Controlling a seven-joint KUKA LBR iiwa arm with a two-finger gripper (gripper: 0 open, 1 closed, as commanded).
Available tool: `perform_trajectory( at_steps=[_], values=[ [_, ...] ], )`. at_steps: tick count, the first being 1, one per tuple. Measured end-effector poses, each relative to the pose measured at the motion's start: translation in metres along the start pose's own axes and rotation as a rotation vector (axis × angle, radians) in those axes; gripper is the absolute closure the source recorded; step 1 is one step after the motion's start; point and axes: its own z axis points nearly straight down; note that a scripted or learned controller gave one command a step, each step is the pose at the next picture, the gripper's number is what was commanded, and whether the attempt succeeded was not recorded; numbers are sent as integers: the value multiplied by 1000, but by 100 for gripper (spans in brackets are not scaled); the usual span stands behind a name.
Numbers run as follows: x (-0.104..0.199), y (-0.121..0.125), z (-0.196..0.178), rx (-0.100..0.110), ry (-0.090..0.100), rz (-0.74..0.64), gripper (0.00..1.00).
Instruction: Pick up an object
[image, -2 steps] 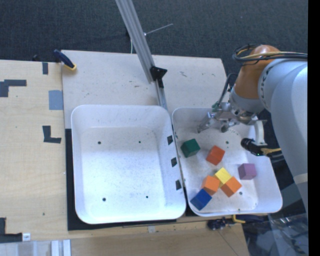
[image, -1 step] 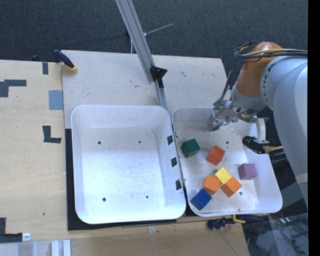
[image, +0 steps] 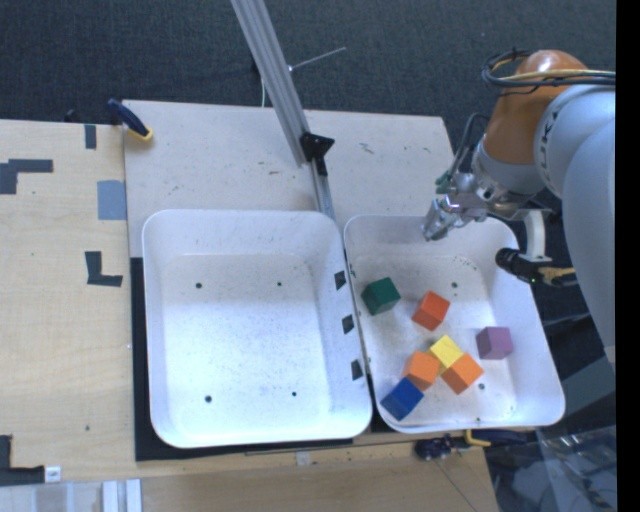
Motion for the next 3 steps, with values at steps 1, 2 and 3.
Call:
perform_trajectory(
  at_steps=[1, 2, 3],
  values=[
    [-4, -5, -61, -1, -1, 2, 100],
    [-4, -4, -85, 2, 0, 1, 100],
    [58, -9, -82, 6, 3, -4, 100]
  ],
)
